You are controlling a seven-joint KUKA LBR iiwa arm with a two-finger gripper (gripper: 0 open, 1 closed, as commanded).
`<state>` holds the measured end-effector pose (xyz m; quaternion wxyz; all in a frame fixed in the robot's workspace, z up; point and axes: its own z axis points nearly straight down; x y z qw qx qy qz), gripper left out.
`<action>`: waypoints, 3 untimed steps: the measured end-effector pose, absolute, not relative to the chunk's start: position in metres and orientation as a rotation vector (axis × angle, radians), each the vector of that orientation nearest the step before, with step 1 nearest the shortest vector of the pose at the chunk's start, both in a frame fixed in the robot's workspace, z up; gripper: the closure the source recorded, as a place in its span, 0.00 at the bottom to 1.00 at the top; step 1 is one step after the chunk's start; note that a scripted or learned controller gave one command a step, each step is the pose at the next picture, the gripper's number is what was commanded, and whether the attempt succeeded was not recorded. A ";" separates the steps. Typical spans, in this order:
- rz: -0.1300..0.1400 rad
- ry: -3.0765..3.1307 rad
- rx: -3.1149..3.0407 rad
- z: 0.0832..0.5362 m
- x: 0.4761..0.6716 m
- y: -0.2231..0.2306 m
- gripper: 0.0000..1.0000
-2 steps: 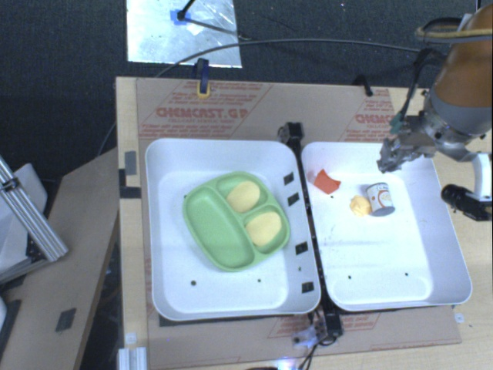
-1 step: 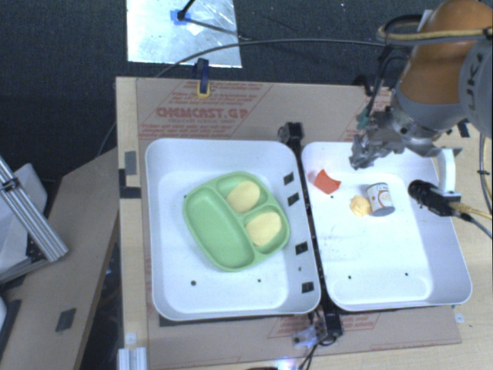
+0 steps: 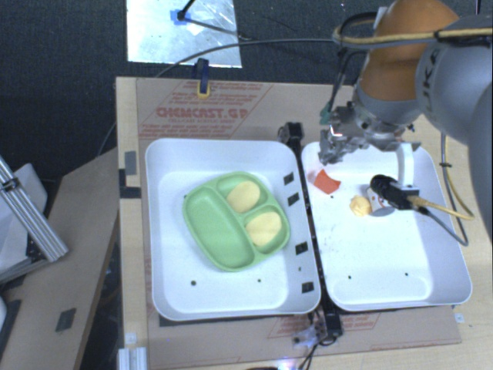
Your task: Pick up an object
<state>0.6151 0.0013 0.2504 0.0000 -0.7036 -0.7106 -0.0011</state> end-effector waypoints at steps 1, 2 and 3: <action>-0.004 -2.232 -2.212 0.244 0.625 0.043 1.00; -0.007 -2.232 -2.212 0.249 0.636 0.092 1.00; -0.003 -2.228 -2.217 0.249 0.636 0.089 0.00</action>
